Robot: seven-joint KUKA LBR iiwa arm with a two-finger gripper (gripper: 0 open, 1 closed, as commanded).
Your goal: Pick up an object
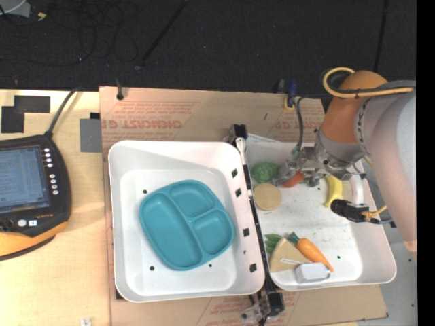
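Grey arm's gripper (304, 170) low in right white bin (367, 263), beside small red-orange object (292, 179); jaws' state unclear.

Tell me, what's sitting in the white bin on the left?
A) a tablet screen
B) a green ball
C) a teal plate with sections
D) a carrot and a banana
C. The left bin holds a teal divided plate, while the carrot and banana lie in the right bin.
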